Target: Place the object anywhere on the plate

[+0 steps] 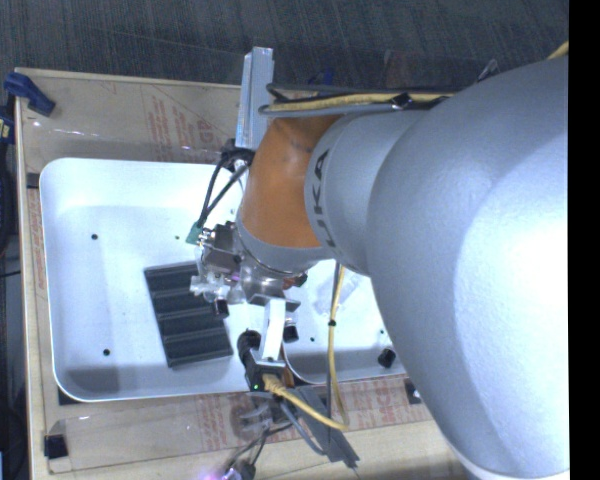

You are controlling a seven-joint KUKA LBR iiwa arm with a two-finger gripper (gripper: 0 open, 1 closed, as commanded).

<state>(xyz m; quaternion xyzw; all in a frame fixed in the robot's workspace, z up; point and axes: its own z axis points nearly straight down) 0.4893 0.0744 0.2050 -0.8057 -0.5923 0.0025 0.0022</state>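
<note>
The big grey arm (460,268) is nearest and fills the right side of the frame, with its orange band (280,193) in the middle. It bends down over the place where the two bins meet. I think it reaches low like this so it can work inside a bin.

Just under the band is the claw (225,283), low in the middle of the frame. It is mixed up with wires and metal parts, so I cannot tell how it is set or if it grips anything.

Right beside it, lower left of the middle, a dark grey ribbed thing (187,315) lies flat in the left white bin (80,198). It looks like a flat tray with long grooves. I cannot tell if this is the object or the plate.

The wooden desk (130,108) shows at the top left.
</note>
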